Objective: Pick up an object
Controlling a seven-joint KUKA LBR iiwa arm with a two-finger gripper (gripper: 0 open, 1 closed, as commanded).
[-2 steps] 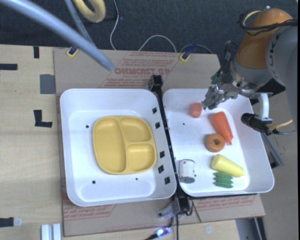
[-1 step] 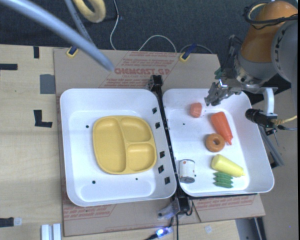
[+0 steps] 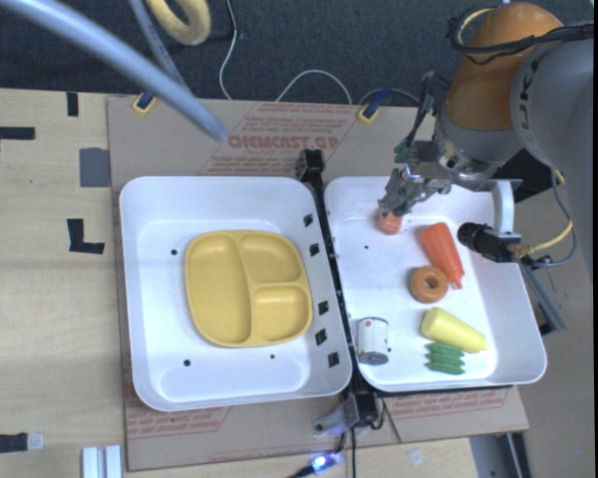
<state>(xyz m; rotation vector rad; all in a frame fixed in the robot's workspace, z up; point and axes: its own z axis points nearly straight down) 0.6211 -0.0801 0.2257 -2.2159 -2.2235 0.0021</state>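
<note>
In the right bin (image 3: pixel 508 361) lie an orange carrot (image 3: pixel 443 252), a brown doughnut (image 3: pixel 429 285), a yellow corn cob with green leaves (image 3: pixel 450 338) and a small white and silver can (image 3: pixel 373 340). A small salmon-pink object (image 3: pixel 390 221) sits at the bin's back left. My gripper (image 3: pixel 395 203) comes down from the right, and its grey fingers stand right over and against that pink object. The fingertips hide its top.
The left bin (image 3: pixel 149 217) holds a yellow divided plate (image 3: pixel 247 287). A black hinge strip (image 3: pixel 321 267) runs between the two bins. A black cable connector (image 3: pixel 478 237) hangs over the right bin near the carrot.
</note>
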